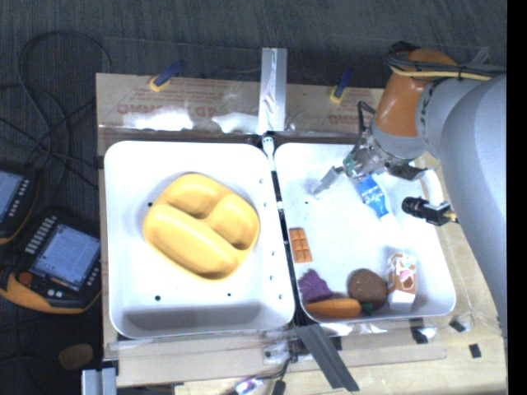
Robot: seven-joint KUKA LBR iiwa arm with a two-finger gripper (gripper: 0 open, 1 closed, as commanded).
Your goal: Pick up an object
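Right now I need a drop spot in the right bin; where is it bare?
Bare floor lies in the right bin middle, between the orange wafer, blue packet and brown ball. The near edge is crowded: purple piece, carrot, carton.

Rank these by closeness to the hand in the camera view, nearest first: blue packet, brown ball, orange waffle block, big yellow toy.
Measured from the hand, in the right bin:
1. Blue packet, just right of it.
2. Orange waffle block, by the divider.
3. Brown ball, near the bin's front.
4. Big yellow toy, in the left bin.
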